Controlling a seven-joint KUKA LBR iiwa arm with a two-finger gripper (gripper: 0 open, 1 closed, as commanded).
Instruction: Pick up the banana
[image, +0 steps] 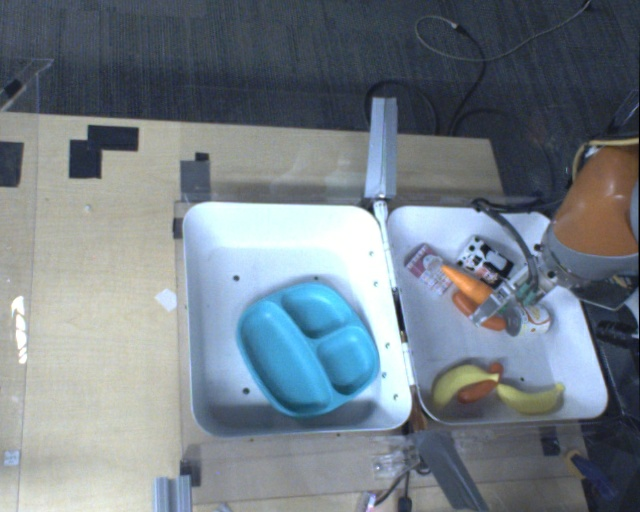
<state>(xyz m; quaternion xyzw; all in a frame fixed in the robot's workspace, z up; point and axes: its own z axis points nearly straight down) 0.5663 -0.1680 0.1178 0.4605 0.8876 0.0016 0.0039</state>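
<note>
The left bin (210, 330) held one blue divided plate (307, 346), while the right bin (585, 352) held one banana (529, 398) at its near edge beside an apple (457, 381), with the gripper (508, 303) closed on an orange carrot (470, 286) near a small packet (427, 269) whose writing was unreadable.

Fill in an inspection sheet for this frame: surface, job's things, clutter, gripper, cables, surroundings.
Surface: wooden bench bearing left bin and right bin.
Job's things: banana lying at right bin's near edge, apart from the gripper.
Clutter: blue divided plate in left bin; carrot, small packet, yellow-green fruit, red piece in right bin.
Gripper: gripper low over the carrot.
Cables: cable on floor.
Surroundings: dark carpet.
</note>
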